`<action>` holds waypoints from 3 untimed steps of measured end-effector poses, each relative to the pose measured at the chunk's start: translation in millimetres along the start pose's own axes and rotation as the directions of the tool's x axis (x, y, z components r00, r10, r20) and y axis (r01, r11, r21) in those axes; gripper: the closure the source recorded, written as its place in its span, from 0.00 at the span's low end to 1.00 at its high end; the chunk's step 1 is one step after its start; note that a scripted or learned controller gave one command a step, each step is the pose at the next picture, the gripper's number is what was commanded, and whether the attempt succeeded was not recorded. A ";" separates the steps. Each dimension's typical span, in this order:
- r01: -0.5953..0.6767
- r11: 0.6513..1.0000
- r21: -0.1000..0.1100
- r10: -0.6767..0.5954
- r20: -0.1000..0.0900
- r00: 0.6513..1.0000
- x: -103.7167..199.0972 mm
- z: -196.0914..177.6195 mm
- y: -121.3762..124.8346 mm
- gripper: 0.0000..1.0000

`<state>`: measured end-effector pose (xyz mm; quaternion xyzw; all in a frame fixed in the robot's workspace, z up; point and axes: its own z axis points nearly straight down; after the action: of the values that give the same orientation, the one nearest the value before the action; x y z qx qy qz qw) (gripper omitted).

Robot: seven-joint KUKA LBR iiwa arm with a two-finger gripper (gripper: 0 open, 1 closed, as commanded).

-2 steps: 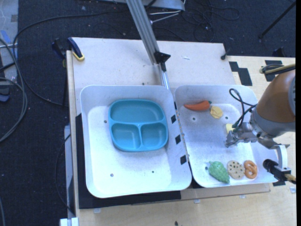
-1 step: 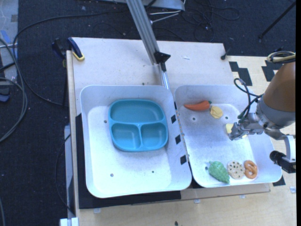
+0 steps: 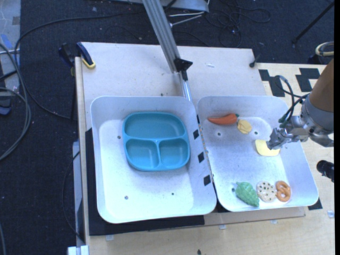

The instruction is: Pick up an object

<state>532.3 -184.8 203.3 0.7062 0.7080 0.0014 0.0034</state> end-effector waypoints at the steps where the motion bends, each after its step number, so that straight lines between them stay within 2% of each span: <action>1: 0.006 1.000 0.004 -0.006 -0.004 1.000 63.3 -7.3 12.2 1.00; 2: 0.005 1.000 0.004 -0.005 -0.004 1.000 110.3 -16.3 26.5 1.00; 3: 0.006 1.000 0.004 -0.006 -0.005 1.000 166.4 -29.7 30.7 1.00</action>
<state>562.4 -18.3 232.7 0.7042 0.7100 0.0015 0.0002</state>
